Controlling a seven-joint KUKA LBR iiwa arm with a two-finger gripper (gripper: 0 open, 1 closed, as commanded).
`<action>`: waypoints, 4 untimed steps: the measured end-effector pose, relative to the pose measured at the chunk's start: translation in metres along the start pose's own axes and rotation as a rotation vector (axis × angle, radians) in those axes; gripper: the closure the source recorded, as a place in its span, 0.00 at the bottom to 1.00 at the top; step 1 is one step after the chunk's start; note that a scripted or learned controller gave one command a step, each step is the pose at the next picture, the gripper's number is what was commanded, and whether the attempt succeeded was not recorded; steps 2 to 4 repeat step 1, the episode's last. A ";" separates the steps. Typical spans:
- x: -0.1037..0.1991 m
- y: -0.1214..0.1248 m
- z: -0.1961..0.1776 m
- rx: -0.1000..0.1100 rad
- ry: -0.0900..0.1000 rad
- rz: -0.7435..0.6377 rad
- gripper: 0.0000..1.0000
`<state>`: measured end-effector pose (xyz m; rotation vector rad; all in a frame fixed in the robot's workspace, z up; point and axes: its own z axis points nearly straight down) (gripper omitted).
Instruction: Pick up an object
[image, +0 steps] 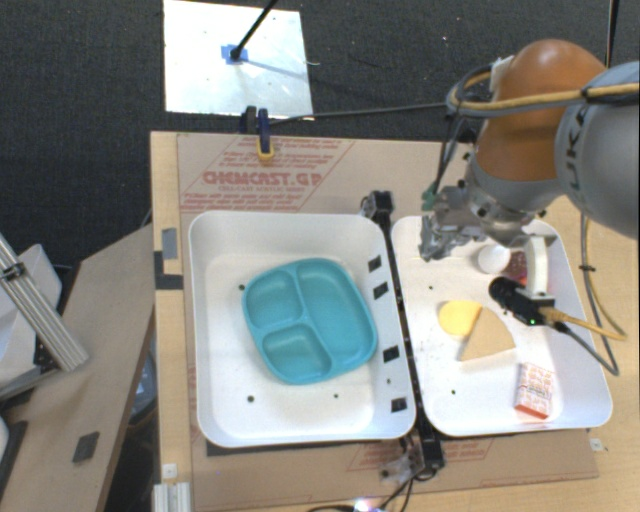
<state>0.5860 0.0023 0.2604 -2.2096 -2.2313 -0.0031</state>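
Over the right white bin's (590, 400) far-left corner you see the gripper (437, 240); its grip can't be told. Below lie one yellow disc (459, 317), one tan wedge (488, 338), one red-white packet (535, 389). One teal divided tray (308, 320) sits in the left bin (215, 330).

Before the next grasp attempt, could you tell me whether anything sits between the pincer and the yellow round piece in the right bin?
Nothing visible does. The pincer hangs above bare white floor of the right bin, and the yellow round piece lies beyond that, touching only the tan wedge on its far side.
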 end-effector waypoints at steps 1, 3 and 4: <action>0.057 -0.006 0.018 0.000 0.000 0.000 1.00; 0.057 -0.006 0.018 0.000 0.000 0.000 1.00; 0.057 -0.006 0.018 0.000 0.000 0.000 1.00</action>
